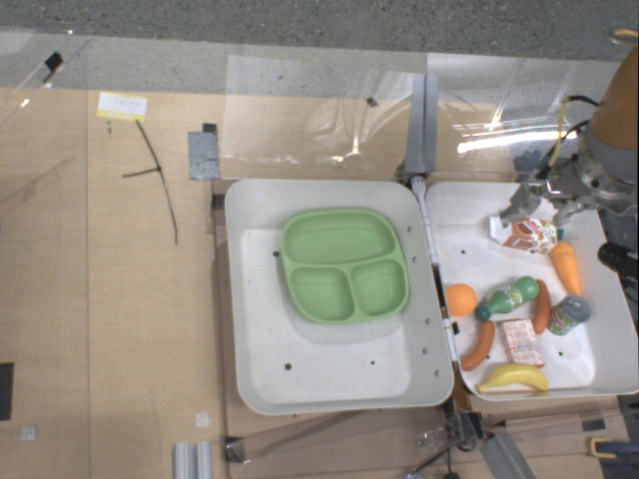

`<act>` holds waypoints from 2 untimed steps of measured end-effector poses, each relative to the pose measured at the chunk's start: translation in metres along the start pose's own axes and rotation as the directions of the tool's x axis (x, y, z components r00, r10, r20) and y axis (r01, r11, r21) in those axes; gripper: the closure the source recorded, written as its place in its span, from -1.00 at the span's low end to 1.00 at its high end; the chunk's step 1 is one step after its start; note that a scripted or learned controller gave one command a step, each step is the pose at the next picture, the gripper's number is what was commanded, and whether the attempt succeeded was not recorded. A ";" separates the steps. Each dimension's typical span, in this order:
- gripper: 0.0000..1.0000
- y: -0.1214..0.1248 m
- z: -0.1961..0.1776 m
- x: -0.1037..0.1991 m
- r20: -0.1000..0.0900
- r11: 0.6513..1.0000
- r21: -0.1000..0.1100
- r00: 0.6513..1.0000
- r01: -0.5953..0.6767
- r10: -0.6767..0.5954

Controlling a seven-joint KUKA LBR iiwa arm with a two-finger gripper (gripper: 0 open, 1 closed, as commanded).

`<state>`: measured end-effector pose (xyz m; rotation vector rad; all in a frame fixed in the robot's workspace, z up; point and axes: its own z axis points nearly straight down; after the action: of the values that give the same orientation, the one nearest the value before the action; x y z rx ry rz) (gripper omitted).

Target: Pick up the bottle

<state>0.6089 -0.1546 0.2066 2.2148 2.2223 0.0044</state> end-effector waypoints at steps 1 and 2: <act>-1.00 -0.050 0.115 0.000 0.000 0.993 0.000 0.993 0.116 -0.116; -1.00 -0.087 0.113 0.024 0.008 1.000 -0.004 1.000 0.007 -0.007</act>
<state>0.5226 -0.1308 0.0931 2.2003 2.2239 0.0000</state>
